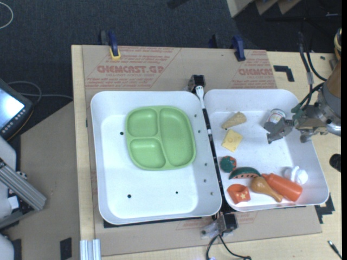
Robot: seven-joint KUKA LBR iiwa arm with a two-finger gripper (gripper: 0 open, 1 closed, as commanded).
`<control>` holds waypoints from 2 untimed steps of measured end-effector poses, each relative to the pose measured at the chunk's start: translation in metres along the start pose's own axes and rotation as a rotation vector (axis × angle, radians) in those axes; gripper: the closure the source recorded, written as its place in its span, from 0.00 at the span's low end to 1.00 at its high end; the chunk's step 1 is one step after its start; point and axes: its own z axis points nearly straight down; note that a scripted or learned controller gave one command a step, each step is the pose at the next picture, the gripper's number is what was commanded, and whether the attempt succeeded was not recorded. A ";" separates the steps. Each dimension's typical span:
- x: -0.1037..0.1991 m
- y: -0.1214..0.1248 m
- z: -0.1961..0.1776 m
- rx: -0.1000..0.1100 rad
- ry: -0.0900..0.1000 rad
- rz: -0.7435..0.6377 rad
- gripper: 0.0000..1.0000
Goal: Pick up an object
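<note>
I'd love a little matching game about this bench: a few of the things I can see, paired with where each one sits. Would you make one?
Things:
1. green divided plate
2. yellow cheese slice
3. orange carrot
4. gripper

Places:
A. near the front edge of the right bin
B. over the right bin's far right part
C. in the left bin
D. middle of the right bin, just below a tan wedge

Pairs: 1-C, 2-D, 3-A, 4-B
</note>
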 end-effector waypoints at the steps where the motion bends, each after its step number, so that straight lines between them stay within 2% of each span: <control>1: 0.000 0.002 -0.006 -0.012 -0.002 -0.003 0.00; 2: -0.001 0.009 0.038 -0.008 -0.001 -0.003 0.00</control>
